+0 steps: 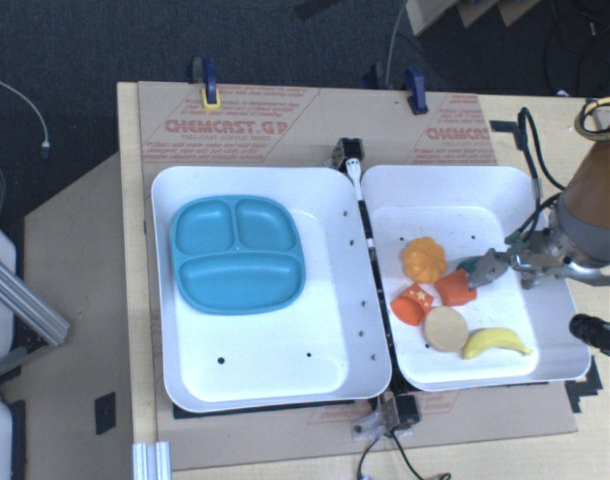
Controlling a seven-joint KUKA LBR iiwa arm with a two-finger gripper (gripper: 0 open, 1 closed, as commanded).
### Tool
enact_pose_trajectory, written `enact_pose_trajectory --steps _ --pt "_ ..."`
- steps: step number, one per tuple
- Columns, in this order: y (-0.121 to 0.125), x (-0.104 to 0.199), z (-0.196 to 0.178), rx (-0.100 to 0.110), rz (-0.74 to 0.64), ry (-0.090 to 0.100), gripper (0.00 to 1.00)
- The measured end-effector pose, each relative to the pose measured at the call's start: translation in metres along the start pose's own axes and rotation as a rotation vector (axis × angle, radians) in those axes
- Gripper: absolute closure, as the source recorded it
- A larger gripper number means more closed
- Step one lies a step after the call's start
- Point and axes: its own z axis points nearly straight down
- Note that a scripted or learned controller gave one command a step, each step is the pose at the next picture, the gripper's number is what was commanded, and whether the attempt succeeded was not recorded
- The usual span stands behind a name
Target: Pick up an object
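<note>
The bench [285, 118] carries two shallow white bins side by side; the left bin [325, 298] holds a blue divided plate [239, 254] with three compartments, lying flat in the upper left part of that bin, near its far wall.

The right bin [445, 193] holds the small toy foods, all gathered in its lower middle; an orange bell pepper [423, 258] lies highest in the group; below it and to the left is a small red and orange piece [412, 304], which I cannot name surely; to the right of the pepper is a red piece [455, 289], also unclear in kind; a round beige disc [446, 329], perhaps a cookie, lies under them and touches the red and orange piece; a yellow banana [496, 343] lies just beside the disc, near the front wall of the bin.

The arm [590, 208] comes in from the right over the right bin; its gripper [482, 268] is low above the bin floor, pointing to the left; the dark tip is just beside the red piece, maybe touching it; how wide the fingers stand I cannot tell, and nothing is seen between them; every toy food rests on the bin floor.
</note>
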Motion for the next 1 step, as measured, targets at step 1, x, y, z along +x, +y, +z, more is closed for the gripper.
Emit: enact_pose_trajectory --steps 1 --pt "-0.0064 0.0072 0.0476 0.001 -0.001 0.001 0.0"
